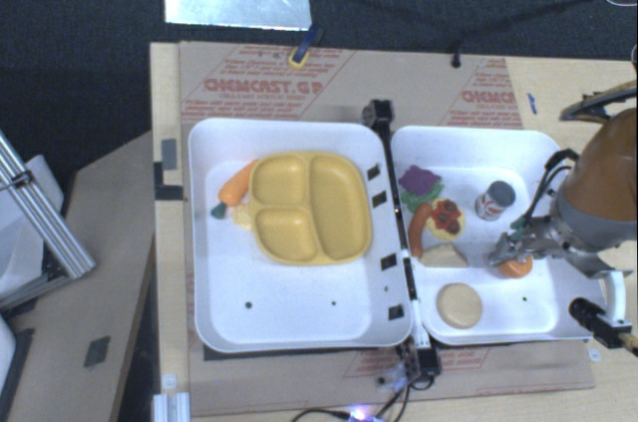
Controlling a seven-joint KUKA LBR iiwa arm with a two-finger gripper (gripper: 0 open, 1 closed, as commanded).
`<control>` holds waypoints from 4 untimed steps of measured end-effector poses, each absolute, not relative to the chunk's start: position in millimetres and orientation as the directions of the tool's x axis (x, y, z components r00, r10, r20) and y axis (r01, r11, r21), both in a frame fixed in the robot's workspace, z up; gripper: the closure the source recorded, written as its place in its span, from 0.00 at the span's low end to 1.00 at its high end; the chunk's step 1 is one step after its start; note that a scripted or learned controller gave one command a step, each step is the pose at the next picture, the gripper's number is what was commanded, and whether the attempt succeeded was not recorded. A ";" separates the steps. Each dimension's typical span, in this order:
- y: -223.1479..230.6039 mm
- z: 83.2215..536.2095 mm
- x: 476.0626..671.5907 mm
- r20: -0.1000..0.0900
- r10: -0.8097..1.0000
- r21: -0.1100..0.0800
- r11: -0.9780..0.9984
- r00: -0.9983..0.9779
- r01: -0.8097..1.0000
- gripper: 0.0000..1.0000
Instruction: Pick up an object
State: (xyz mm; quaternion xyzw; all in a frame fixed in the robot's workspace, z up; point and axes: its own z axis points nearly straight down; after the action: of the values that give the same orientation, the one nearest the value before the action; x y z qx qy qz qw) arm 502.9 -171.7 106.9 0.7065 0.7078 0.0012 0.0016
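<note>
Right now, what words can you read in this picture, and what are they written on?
"CHEMCAST GP", red print on the brown paper-covered sheet under the two white bins.
The same red print, partly cut off, on the sheet's right part.
Smaller red lines beneath: too blurred to read.
Small silver can label: unreadable.

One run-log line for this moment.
gripper low in right bin | over orange piece | grasp unclear | can beside | yellow tray in left bin

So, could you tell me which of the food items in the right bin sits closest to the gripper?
The small orange piece, right at the gripper. The round beige bun, the can and the purple item lie farther left.
</note>
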 end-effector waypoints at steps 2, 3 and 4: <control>-180.9 196.9 506.6 -0.002 1.000 0.006 0.004 -0.004 1.000 1.00; -181.3 226.0 508.0 -0.002 1.000 0.005 0.004 -0.004 1.000 1.00; -133.4 234.3 514.5 0.001 1.000 0.004 0.010 -0.010 1.000 1.00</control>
State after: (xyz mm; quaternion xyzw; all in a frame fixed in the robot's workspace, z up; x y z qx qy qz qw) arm 514.5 -133.4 234.3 0.7037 0.7105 0.0017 0.0011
